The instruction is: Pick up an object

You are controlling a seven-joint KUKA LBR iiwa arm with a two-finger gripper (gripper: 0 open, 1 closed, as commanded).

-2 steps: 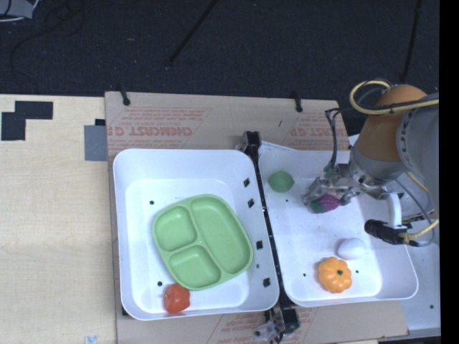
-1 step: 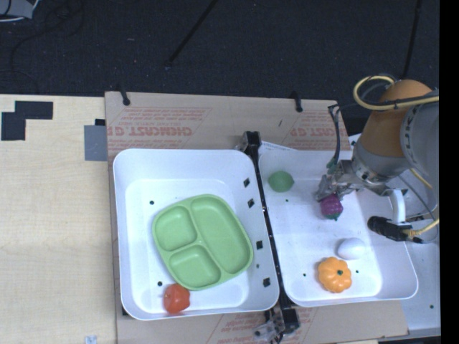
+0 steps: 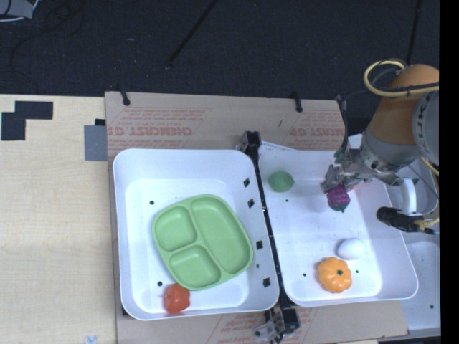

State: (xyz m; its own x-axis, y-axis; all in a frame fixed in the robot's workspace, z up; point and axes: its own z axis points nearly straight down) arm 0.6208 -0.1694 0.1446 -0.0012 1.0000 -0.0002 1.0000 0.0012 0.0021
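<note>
My gripper (image 3: 338, 186) is over the upper right part of the right bin (image 3: 301, 224), reaching in from the right. A small purple toy fruit with a green top (image 3: 338, 199) sits between its fingertips, and the fingers are shut on it. A green round piece (image 3: 280, 181) lies to its left near the bin's back. A white egg (image 3: 351, 249) and an orange pumpkin (image 3: 334, 274) rest near the front of the same bin.
The left bin (image 3: 136, 192) holds a green divided plate (image 3: 201, 241) and a red tomato (image 3: 176, 298) at its front. A black divider (image 3: 263, 221) runs between the bins. Bare floor shows in the middle of the right bin.
</note>
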